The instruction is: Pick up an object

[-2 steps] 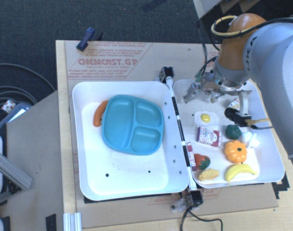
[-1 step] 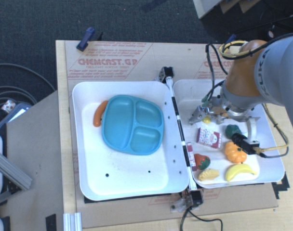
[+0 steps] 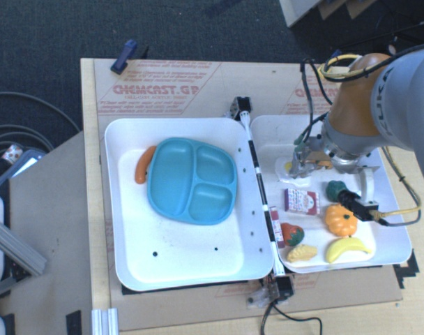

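Observation:
My gripper [image 3: 300,162] reaches down into the back left part of the right bin [image 3: 268,128], below the grey arm with its orange band [image 3: 355,100]. Just in front of it lies a maroon and white packet [image 3: 300,201]. A dark green item [image 3: 335,188] and an orange pumpkin [image 3: 341,220] lie to the right of the packet. Along the bin's front edge sit a banana [image 3: 348,248], a pale yellow corn piece [image 3: 302,252] and a red and green item [image 3: 292,233]. The arm's wrist hides what lies directly under the gripper.
The left bin [image 3: 128,243] holds a blue sectioned plate [image 3: 192,180] with an orange sausage-like piece [image 3: 142,165] at its left rim. A black clamp [image 3: 241,106] sits where the bins meet at the back. Cables [image 3: 400,218] trail over the right bin's right side.

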You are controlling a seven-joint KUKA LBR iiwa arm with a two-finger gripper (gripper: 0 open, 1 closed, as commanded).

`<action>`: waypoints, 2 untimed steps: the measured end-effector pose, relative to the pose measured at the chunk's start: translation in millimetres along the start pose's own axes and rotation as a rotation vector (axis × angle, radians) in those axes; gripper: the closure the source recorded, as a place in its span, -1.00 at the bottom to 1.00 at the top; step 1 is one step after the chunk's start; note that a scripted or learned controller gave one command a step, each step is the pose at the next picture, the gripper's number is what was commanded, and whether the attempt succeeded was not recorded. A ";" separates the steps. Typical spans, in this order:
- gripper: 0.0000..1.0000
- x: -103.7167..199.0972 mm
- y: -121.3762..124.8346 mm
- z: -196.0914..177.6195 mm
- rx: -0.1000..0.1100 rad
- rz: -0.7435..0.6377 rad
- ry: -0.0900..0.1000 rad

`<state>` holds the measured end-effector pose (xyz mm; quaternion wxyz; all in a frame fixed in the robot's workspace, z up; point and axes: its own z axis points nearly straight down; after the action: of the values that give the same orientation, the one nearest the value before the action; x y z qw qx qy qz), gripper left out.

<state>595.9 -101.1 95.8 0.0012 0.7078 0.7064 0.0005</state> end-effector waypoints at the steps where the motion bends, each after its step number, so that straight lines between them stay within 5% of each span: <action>1: -1.00 0.0 -0.1 0.1 0.000 0.000 0.000; 2: -1.00 2.3 70.8 11.1 0.002 -0.003 0.000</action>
<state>666.7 -98.9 84.9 0.0005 0.7068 0.7074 0.0001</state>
